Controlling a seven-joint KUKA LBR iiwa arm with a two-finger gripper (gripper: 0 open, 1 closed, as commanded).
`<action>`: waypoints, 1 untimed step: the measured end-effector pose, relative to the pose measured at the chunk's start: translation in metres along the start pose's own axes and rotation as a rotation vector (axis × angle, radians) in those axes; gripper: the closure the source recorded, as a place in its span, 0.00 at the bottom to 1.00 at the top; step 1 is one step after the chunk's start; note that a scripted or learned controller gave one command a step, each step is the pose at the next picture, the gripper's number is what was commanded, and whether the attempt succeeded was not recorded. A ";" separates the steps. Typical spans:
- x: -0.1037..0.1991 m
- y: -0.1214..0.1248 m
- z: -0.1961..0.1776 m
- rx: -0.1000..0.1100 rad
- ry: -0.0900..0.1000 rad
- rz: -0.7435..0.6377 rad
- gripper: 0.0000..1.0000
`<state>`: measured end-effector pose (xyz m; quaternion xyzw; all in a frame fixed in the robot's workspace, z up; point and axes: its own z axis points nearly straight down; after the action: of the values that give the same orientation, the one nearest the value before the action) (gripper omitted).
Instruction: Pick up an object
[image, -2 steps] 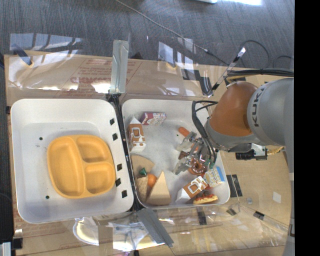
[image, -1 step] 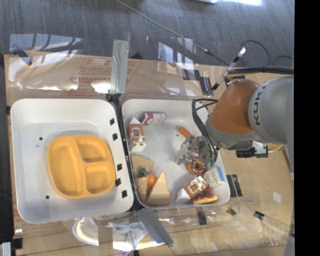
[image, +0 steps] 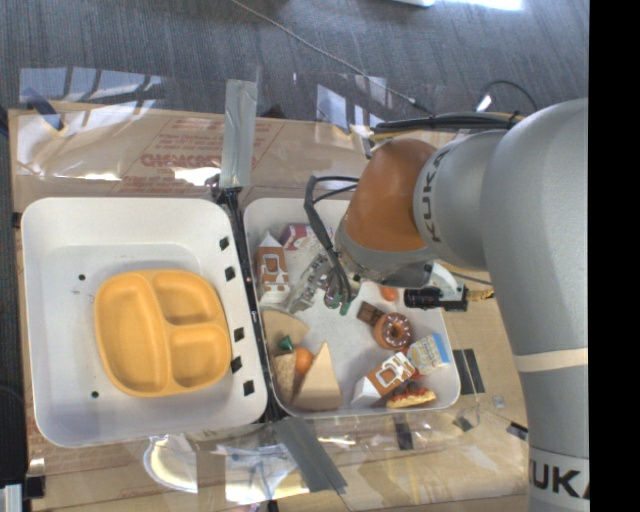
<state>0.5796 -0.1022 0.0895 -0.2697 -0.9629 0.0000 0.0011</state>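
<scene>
I'm seeing the gripper (image: 318, 284) hanging low inside the right bin (image: 452, 385), whether released or clenched I cannot tell. Toy food is lying near it: donut (image: 393, 329), cheese wedge (image: 318, 380). I'm judging this the reach-down step; next calls for closing on one piece.

The grey arm (image: 520, 230) is reaching in from the right over the right bin (image: 452, 385); its gripper (image: 322, 282) is hanging low among the toy foods, near a doughnut (image: 393, 330) and a cheese wedge (image: 318, 378). A yellow divided tray (image: 160, 330) is lying in the left bin (image: 50, 240).
</scene>
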 end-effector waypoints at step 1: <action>-0.028 -0.030 0.000 0.000 -0.001 -0.245 1.00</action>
<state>0.5882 -0.1421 0.0899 -0.1498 -0.9887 0.0001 0.0005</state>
